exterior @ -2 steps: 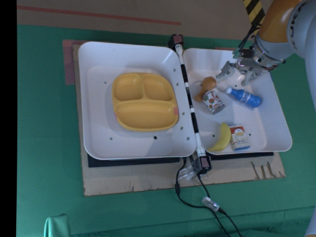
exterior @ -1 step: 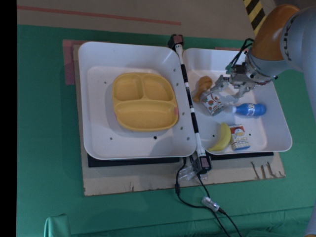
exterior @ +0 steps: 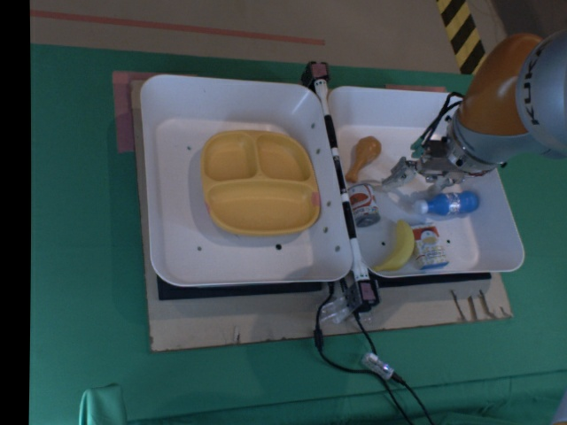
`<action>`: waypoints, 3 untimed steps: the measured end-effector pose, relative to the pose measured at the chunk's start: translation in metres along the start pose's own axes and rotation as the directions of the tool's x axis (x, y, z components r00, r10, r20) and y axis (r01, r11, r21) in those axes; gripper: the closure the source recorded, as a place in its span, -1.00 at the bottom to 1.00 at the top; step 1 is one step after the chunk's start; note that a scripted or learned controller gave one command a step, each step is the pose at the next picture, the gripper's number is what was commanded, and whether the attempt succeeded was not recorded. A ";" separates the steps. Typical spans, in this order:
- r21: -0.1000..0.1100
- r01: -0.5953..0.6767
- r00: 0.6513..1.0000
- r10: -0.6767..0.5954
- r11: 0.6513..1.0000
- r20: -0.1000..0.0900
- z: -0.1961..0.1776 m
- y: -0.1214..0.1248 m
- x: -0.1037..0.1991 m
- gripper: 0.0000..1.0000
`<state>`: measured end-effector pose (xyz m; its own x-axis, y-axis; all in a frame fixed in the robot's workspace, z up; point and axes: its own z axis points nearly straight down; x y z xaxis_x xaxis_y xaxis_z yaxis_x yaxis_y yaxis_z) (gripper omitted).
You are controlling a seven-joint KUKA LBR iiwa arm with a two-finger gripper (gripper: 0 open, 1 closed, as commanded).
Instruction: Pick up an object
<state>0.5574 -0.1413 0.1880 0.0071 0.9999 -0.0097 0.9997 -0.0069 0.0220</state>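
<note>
Camera view shows our gripper [exterior: 398, 176] low in the right bin [exterior: 496, 237], fingers spread and gripping nothing, between the drumstick [exterior: 364, 155] and the bottle [exterior: 450, 204]. We judge it best to centre over one item, then descend before closing.

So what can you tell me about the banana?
The banana is yellow, curved and looks like smooth plastic. It lies flat near the front of the right bin, one end pointing up toward a tin, the other toward the front wall. A second tin lies right beside it, seemingly touching. Nothing holds it.
</note>
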 end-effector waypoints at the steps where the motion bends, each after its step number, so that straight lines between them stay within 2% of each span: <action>1: -0.003 0.000 1.000 0.000 1.000 0.001 -0.001 -0.052 -0.023 -1.00; 2: -0.009 -0.001 1.000 0.001 1.000 0.004 -0.002 -0.084 -0.018 -1.00; 3: -0.023 -0.011 1.000 0.011 1.000 0.011 -0.016 -0.081 -0.022 1.00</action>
<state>0.4756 -0.1630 0.2027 0.0183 0.9996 -0.0207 0.9988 -0.0173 0.0452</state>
